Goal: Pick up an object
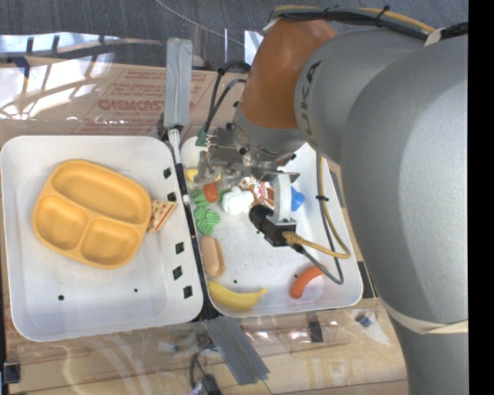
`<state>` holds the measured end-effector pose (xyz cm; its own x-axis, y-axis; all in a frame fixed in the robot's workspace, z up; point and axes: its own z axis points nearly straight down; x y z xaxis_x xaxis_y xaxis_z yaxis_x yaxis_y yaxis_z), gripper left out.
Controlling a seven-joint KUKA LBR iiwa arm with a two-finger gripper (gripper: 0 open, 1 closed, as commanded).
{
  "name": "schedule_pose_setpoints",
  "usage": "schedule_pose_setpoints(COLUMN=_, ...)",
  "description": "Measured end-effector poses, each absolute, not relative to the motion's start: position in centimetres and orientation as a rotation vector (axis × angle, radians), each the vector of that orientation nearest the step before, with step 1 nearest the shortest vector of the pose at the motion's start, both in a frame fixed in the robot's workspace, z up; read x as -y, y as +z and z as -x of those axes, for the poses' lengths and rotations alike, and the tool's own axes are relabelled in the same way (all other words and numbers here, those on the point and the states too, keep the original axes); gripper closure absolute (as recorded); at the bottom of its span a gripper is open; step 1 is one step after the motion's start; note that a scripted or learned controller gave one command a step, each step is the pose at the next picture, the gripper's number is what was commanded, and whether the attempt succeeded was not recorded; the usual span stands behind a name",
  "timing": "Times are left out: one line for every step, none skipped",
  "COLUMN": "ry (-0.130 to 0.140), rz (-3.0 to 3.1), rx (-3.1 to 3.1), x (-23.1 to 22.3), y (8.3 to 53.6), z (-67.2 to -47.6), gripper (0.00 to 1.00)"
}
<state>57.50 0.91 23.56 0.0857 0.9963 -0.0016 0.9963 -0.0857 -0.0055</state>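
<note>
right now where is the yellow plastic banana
The yellow plastic banana lies in the right-hand white bin, against its near edge, just below the toy hot dog and left of the orange toy sausage.

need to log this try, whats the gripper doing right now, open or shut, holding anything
gripper: cannot be told; it is low in the right bin over the pile of toy food.

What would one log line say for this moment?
arm: low over right bin | nearby: banana, hot dog | left bin: yellow tray
</note>
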Motion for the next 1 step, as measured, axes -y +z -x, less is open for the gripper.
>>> schedule_pose_setpoints(ry=0.001, rz=2.153, rx=2.287, x=-2.11, y=28.51, z=-57.29, gripper=1.00)
